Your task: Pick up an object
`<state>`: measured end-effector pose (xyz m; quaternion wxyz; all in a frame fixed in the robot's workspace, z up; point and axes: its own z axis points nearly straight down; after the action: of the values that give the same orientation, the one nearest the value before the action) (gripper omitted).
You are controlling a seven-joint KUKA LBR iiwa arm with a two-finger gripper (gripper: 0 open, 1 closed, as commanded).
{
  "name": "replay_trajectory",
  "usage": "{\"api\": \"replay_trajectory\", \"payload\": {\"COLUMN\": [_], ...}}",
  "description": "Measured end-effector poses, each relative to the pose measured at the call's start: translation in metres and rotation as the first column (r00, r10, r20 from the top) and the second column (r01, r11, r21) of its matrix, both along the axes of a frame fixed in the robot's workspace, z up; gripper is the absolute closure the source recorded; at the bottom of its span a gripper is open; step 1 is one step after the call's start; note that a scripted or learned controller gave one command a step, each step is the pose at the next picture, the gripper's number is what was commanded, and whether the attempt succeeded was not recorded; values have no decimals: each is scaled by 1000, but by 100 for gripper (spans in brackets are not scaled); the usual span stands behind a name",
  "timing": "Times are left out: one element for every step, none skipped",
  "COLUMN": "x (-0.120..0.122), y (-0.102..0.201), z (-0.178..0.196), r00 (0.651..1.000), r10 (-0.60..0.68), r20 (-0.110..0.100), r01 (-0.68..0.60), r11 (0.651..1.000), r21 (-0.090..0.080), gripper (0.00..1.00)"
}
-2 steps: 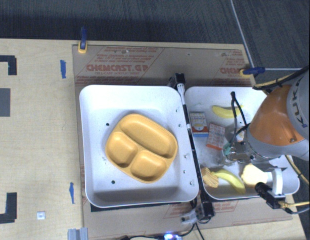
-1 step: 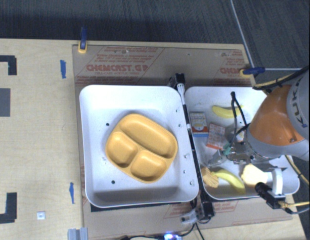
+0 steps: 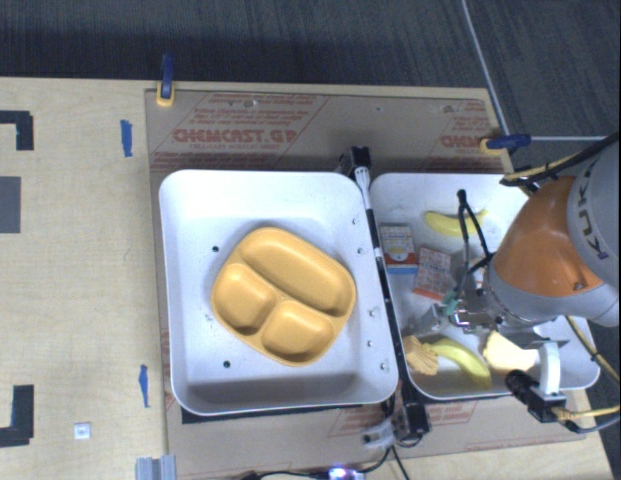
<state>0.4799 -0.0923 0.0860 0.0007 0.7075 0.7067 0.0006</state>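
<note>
My gripper hangs low in the right bin, below the arm's orange band. It is just above a yellow banana lying near the bin's front wall. Nothing shows as held in it. A tan crinkled piece lies left of that banana, and a pale yellow block lies to its right, partly under the arm. A second banana rests at the back of the bin. Two small printed packets lie in between, near the bin's left wall.
The left bin holds a large yellow three-compartment plate. A cardboard sheet lies under both bins. Black cables run from the arm over the back banana. A clamp sits between the bins at the back.
</note>
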Motion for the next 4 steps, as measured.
{"api": "replay_trajectory", "payload": {"x": [2,2,0,2], "y": [-1,-1,-2,-3], "z": [11,11,0,11], "r00": [1000,1000,1000,1000], "r10": [-1,-1,2,1], "r20": [8,7,-1,6], "r01": [1,1,-2,-1], "r11": [1000,1000,1000,1000], "r21": [-3,-3,2,-1], "gripper": [100,0,0,100]}}
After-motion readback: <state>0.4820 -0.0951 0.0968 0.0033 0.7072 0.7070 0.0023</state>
